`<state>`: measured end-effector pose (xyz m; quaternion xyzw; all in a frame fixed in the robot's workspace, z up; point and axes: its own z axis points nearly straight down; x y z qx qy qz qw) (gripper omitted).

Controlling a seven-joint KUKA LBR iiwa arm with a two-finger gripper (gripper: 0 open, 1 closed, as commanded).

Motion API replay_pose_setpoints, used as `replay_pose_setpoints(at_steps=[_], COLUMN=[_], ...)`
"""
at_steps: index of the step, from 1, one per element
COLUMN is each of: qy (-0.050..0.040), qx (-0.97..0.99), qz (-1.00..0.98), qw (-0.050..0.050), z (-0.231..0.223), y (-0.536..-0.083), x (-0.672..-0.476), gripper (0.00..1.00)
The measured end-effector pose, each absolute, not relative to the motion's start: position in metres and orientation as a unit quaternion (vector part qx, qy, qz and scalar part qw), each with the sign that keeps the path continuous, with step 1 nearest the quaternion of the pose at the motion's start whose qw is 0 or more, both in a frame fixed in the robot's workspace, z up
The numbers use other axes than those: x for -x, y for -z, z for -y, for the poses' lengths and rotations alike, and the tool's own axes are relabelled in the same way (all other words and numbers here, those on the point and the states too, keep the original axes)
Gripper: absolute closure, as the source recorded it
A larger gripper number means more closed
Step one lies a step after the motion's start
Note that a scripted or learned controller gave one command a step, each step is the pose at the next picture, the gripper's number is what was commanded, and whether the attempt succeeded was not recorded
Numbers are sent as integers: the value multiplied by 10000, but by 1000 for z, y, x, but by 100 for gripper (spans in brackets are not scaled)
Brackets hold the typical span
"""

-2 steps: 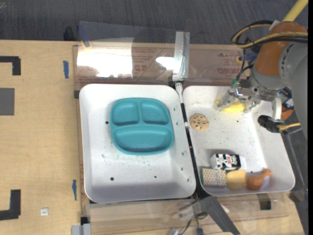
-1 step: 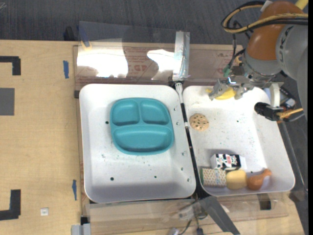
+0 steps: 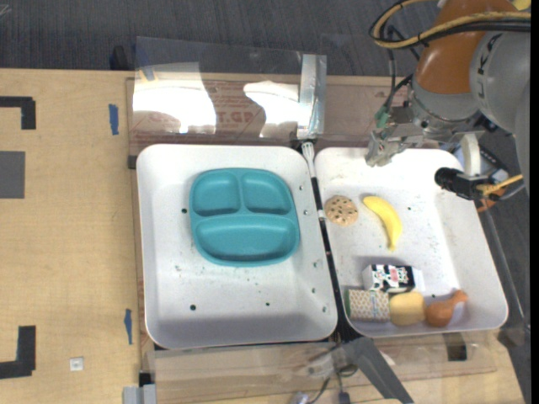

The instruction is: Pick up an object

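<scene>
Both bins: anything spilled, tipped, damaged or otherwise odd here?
Nothing stands out. The teal tray lies flat in the left bin. The cookie and banana lie apart in the right bin; the other items cluster at its near edge.

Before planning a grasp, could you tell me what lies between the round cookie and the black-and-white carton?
In the camera view, between cookie and carton, only bare white bin floor.

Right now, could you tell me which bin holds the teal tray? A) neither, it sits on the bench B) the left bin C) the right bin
B: the teal tray lies in the left bin, while the banana and cookie lie in the right bin.
</scene>
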<state>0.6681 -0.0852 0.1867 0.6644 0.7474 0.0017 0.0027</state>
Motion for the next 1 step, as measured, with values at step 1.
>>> replay_pose_setpoints(at_steps=[1], qy=[-7], qx=[-6645], qz=[-7473], qw=[18], z=[86], y=[-185], x=[-668], gripper=[0])
